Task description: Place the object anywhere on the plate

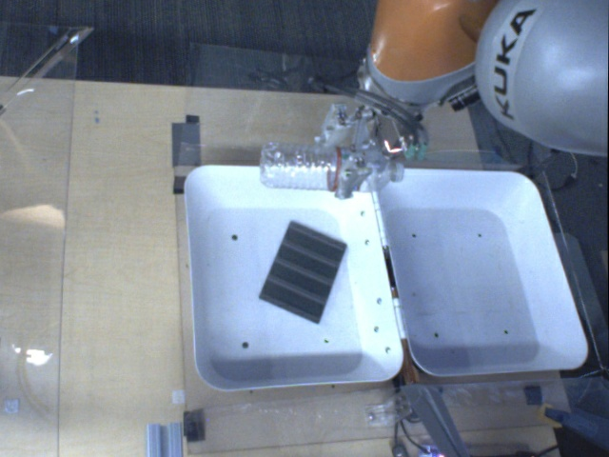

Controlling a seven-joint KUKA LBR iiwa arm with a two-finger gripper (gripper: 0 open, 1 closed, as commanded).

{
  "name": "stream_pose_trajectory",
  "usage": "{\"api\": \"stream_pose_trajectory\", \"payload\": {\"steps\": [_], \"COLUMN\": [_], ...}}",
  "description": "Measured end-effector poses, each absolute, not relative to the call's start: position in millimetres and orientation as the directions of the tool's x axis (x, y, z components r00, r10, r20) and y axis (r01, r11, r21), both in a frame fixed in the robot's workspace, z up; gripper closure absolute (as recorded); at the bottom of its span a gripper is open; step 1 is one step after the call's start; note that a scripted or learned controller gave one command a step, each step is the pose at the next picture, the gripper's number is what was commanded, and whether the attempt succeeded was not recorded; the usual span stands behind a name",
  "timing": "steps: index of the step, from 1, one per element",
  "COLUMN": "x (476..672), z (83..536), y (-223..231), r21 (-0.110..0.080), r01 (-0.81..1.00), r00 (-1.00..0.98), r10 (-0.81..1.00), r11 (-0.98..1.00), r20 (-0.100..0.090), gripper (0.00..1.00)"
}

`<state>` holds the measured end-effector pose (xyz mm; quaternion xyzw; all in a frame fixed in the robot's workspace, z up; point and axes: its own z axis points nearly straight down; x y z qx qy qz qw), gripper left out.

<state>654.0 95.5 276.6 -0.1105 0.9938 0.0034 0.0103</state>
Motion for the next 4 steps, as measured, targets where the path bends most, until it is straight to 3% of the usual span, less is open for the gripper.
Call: {"api": "stream_pose_trajectory", "payload": {"steps": [1, 2, 3, 4], "x": [655.8, 670.2, 670.2, 664.3], "z": [289.5, 276.5, 227.8, 230.6], "y": [96.5, 34.0, -27.4, 45.5], "r21": [0.007, -0.001, 0.000, -0.001], "r01": [-0.217, -0.292, -0.286, -0.490], "r00": [-0.976, -0.956, -0.958, -0.872], "r10": [-0.217, -0.292, -0.286, -0.489], "r11": [0.976, 0.956, 0.958, 0.872], "r20": [-0.032, -0.011, -0.009, -0.010], "gripper": [1.00, 1.00, 1.00, 1.00]}}
